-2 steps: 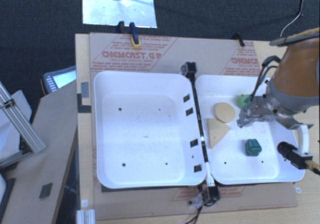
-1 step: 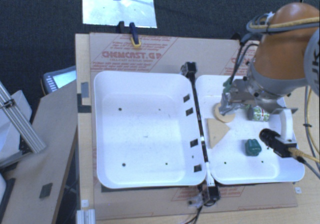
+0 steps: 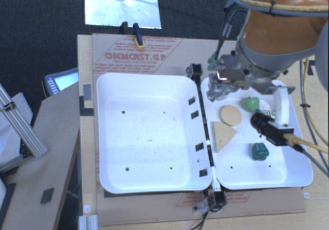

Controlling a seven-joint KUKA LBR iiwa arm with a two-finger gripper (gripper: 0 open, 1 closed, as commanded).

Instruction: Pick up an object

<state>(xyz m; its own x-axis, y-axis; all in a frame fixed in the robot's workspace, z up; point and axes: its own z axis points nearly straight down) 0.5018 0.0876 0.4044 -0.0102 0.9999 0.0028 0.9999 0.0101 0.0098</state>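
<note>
Honestly, I couldn't tell how the tool (image 3: 222, 89) stood, hovering at the right bin's (image 3: 298, 175) eleven o'clock corner. At its five o'clock lay a tan disc (image 3: 231, 115): probably light, stiff, flat, best pinched across its edges.

The setting is a robotics lab workcell. A robot arm (image 3: 285, 13) with exposed cabling overhangs two white bins (image 3: 149, 134) on a cardboard-covered bench (image 3: 136, 54). An aluminium extrusion (image 3: 20, 126) lies at 9 o'clock.
</note>
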